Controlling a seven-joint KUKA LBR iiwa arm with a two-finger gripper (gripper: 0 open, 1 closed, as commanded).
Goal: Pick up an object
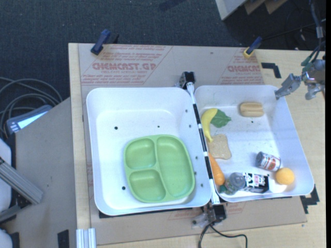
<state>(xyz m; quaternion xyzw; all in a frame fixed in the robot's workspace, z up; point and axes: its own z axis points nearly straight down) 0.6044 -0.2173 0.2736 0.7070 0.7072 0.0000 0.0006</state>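
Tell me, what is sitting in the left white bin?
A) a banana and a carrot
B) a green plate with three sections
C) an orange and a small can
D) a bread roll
B: the green divided plate lies alone in the left bin, while the banana, carrot, orange, can and bread roll all lie in the right bin.

At the right edge of the frame, a grey metal two-finger gripper (pixel 305 84); slim silver finger; dark cables above it.

green tray (pixel 159 168) in left bin (pixel 103 102), food items in right bin (pixel 295 138)
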